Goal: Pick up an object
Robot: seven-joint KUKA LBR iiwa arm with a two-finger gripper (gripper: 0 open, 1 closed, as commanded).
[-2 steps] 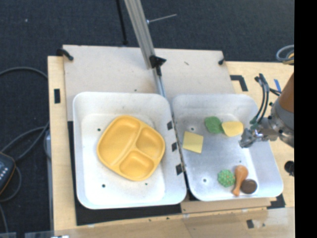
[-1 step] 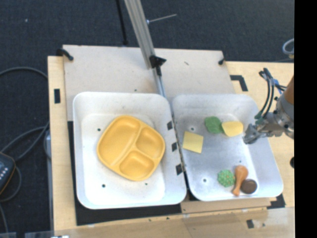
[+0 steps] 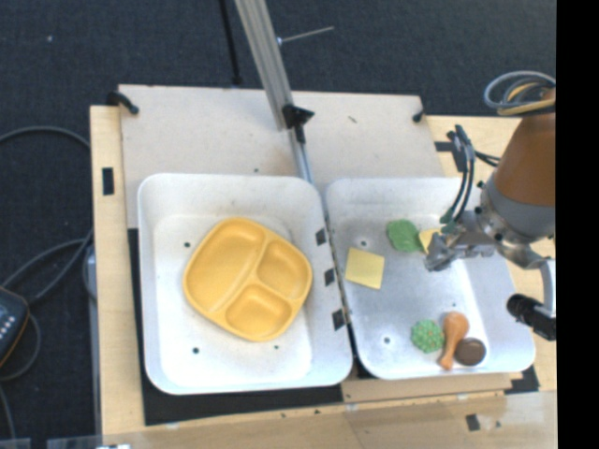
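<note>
Nearest the front rim of the right bin (image 3: 487,358): a green bumpy lump (image 3: 427,336), an orange drumstick-like piece (image 3: 453,335), a brown knob (image 3: 471,351). Farther back, a yellow square (image 3: 365,268) and a green piece (image 3: 404,236) just beside the gripper (image 3: 442,255); grip hard to read, cannot tell. Left bin (image 3: 159,204) with a yellow divided plate (image 3: 247,278).

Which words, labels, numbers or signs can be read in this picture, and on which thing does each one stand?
None can be read.
The yellow divided plate, the pale yellow square and both white bins bear no print.
The dark device at the left edge has small light marks, too blurred to read.
</note>
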